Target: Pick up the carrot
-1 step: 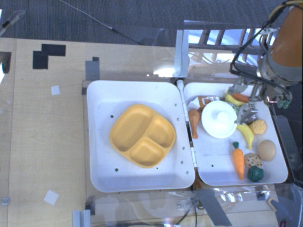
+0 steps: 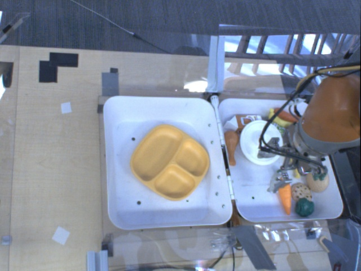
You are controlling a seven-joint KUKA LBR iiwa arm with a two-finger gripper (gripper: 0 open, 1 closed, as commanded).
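Two shallow white plastic bins side by side on the pale wood table [image 2: 51, 168]. Left bin [image 2: 118, 151]: holds a yellow plastic divided plate w/ three compartments [image 2: 170, 161], sat roughly mid-bin, turned at an angle.

Right bin [image 2: 248, 199]: crowded. Small orange carrot [image 2: 286, 198] lying near the front right corner, pointed end toward the front edge, thick end toward the tool. Just right of it, a brown speckled round piece, cookie-like [image 2: 302, 192], and a dark green round lump [image 2: 304, 207] touching the front right corner area. Beige egg-shaped item [image 2: 318, 181] by the right wall. Round white bowl [image 2: 259, 141] mid-bin toward the back; brown elongated item [image 2: 231, 145] by the left wall, next to it. Colourful bits at the back right, partly hidden by the arm, can't identify.

Grey arm w/ orange band [image 2: 335, 114] coming in over the right bin's back right corner. Metal two-finger tool [image 2: 284, 176] hanging just above the carrot's thick end, close, contact unclear. Tool fingers: apart or together, can't tell, too small and cluttered. Carrot lying in the bin, not seen between the fingers.
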